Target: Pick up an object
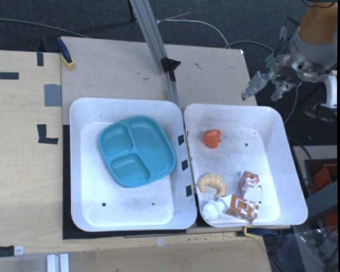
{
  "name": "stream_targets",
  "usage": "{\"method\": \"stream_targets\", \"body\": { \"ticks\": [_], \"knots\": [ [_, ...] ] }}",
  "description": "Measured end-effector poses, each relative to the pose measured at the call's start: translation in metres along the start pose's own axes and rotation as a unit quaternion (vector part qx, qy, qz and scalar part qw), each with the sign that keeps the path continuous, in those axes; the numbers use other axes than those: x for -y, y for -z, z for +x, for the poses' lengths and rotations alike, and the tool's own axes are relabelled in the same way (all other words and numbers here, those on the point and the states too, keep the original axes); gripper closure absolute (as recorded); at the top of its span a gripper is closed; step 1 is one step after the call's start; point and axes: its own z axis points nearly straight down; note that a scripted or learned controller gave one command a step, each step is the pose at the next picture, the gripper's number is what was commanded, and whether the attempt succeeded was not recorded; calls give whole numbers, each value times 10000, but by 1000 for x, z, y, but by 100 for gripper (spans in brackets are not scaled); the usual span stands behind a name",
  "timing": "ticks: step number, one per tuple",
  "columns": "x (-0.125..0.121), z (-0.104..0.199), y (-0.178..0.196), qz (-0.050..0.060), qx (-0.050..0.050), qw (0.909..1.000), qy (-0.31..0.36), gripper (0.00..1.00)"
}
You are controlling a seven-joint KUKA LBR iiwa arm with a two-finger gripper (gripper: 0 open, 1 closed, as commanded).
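Hand (pixel 266 87) sits above the far right corner of the right bin (pixel 286 152), outside its rim, fingers spread apart, holding nothing. Right bin contents: an orange piece (pixel 212 139) near the far left, alone; a croissant (pixel 212 183) toward the near side; a white lump (pixel 212 210) just beside it at the near edge; two red-and-white cartons (pixel 246 197) touching each other to the right. Left bin (pixel 79 169) holds a blue divided plate (pixel 137 150), tilted askew. Both bins rest on the desk (pixel 22 169).

Two white bins (pixel 79 152), one blue plate (pixel 137 150), one orange toy (pixel 212 138), one croissant (pixel 213 183), two little cartons (pixel 249 183), one white ball (pixel 212 210)
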Motion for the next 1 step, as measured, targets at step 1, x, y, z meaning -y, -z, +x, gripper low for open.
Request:
{"method": "stream_targets", "body": {
  "ticks": [1],
  "knots": [
    [0, 0, 0, 2, 2, 10000, -2, 0]
  ]
}}
